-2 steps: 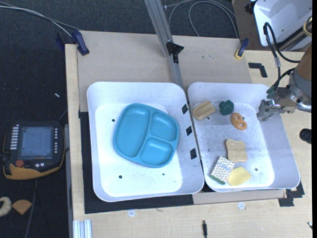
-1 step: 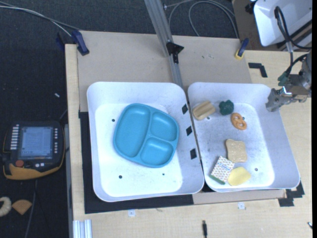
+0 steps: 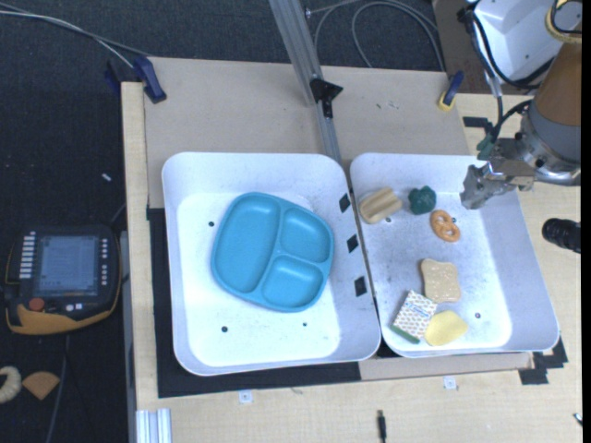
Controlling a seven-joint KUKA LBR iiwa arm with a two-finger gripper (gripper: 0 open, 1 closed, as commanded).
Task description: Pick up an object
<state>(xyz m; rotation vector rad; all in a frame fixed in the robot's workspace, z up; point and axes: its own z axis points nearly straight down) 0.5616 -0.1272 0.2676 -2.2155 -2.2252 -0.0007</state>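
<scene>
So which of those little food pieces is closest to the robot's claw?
The orange pretzel: it lies just below-left of the gripper, nearer than the green piece.

Counting the things in the two bins

Two white bins (image 3: 185, 340) are sitting here: one blue plate (image 3: 272, 250), six small toys (image 3: 440, 280).

The arm (image 3: 554, 109) is showing a broad white shell at the top, with a brass-coloured ring set into it, and a tan-orange band is wrapping the segment below. Under that, a grey metal collar is flaring out above the wrist. Black cables are looping down the white shell (one is trailing along the collar) toward the gripper (image 3: 482, 189), which is presenting itself as a compact grey metal block with darker fittings.
</scene>
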